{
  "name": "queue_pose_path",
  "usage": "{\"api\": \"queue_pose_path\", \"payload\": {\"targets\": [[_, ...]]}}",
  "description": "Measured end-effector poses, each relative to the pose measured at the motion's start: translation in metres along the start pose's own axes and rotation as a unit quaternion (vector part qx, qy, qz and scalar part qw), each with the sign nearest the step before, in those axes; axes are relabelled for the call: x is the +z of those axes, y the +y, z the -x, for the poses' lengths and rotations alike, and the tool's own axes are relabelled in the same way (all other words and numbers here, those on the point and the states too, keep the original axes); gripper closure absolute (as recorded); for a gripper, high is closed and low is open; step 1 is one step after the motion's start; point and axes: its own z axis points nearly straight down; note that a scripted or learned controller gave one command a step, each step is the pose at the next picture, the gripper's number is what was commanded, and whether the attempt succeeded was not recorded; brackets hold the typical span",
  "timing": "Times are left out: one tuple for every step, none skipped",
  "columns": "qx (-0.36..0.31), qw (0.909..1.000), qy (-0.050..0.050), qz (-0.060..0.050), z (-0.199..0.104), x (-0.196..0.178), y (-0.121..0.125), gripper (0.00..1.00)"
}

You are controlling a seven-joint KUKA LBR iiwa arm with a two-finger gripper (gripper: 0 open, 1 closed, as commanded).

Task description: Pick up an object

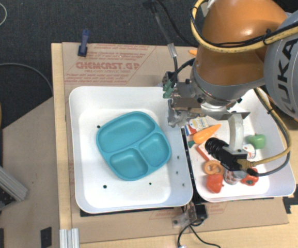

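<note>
1. Nearest the camera, at the front of the right bin (285, 187), lies a cluster of small toy foods: a red piece (215, 183), a round orange slice (212, 167) just behind it, and a further red item (250, 179) to the right.
2. Behind the cluster, a black cylindrical part (222, 152) of the arm's tooling overlaps these pieces; how it relates to them in height cannot be judged.
3. The likeliest object for the task, judged from its position, is the toy carrot (206, 133). It lies in the right bin near the wall shared with the left bin (81, 138), its long axis running diagonally, one end toward front-left and the other toward rear-right.
4. A green piece (256, 140) sits well to the right of the carrot.
5. The end effector (178, 113) hangs just left of and behind the carrot, over the shared wall. Whether it is apart or together cannot be told; nothing is visibly clamped in it.
6. The coming move, as a judgement, calls for a short shift toward front-right, with the closing direction set across the carrot's diagonal axis.
7. In the left bin rests a teal divided plate (133, 145), well apart from the end effector.
</note>
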Motion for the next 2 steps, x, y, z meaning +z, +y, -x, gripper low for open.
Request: {"api": "queue_pose_path", "payload": {"targets": [[0.000,1.0000,0.000,0.001,0.000,-0.010,0.000,1.00],[0.000,1.0000,0.000,0.001,-0.001,-0.020,0.001,1.00]]}}
